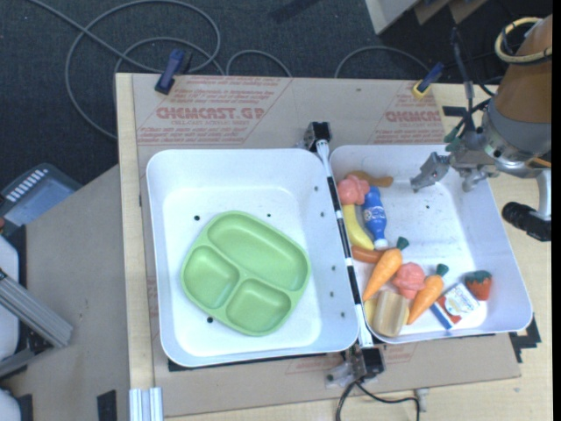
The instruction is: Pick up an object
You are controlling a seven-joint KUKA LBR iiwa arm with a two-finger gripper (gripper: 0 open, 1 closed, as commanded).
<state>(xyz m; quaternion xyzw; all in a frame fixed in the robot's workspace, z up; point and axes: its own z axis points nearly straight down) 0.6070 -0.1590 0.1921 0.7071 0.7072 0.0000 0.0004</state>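
The gripper [447,170], fingers spread and empty, hangs over the right bin [491,226], up-right of the small blue-capped bottle [374,217]: probably light, stiff, slippery plastic, best pinched across its middle.

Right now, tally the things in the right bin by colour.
Orange carrots: 2
Pink pieces: 2
Yellow banana: 1
Blue bottle: 1
Red strawberry: 1
Tan piece: 1
White packet: 1
Total: 9
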